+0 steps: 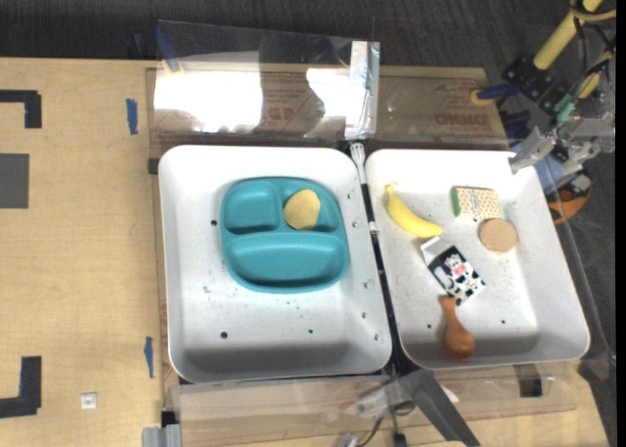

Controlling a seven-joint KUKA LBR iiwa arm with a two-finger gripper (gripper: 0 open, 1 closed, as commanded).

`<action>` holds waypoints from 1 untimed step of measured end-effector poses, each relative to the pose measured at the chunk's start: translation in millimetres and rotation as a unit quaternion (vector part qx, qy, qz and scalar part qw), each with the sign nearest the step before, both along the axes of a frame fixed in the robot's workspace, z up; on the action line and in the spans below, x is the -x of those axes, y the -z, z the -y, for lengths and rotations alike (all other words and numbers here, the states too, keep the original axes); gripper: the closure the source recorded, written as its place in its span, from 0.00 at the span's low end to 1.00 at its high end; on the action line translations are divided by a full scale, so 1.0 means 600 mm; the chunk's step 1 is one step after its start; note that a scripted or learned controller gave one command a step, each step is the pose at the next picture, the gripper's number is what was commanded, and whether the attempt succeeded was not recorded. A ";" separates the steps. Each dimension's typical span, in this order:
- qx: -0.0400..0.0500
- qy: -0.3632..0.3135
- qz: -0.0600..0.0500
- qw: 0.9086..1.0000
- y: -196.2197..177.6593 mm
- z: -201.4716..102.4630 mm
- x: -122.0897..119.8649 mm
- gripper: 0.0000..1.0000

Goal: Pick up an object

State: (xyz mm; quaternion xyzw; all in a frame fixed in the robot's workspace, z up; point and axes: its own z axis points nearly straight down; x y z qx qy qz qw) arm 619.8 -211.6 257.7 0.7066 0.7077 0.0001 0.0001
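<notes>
Your gripper (562, 137) is sitting at the far right corner of the right-hand shallow white bin (558, 269), just outside its rim, tangled in cables; you cannot tell whether it is open or closed, and nothing is showing in its grasp. Landmark for everything: the yellow curved plastic banana (409, 215), lying in that bin near the divider.

Right of the banana, toward the gripper, a small green-and-white patterned block (474, 201) is sitting, and just in front of that block a round tan disc (498, 236). In front of the banana a flat black-and-white patterned card (456, 272) is lying, and beyond it, nearer the front rim, a brown drumstick-shaped toy (455, 331). Left of the banana, across the divider, a teal sectioned plastic tray (284, 249) is resting in the left white bin (196, 279), holding a yellow rounded lump (301, 208).

Judgement: no pick has begun. You are best going for the patterned block or the disc, closest to the gripper. Come down vertically, jaws wide, centred, and keep off the bin wall.
</notes>
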 end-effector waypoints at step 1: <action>-0.009 0.060 -0.006 0.998 0.271 -0.006 0.028 0.00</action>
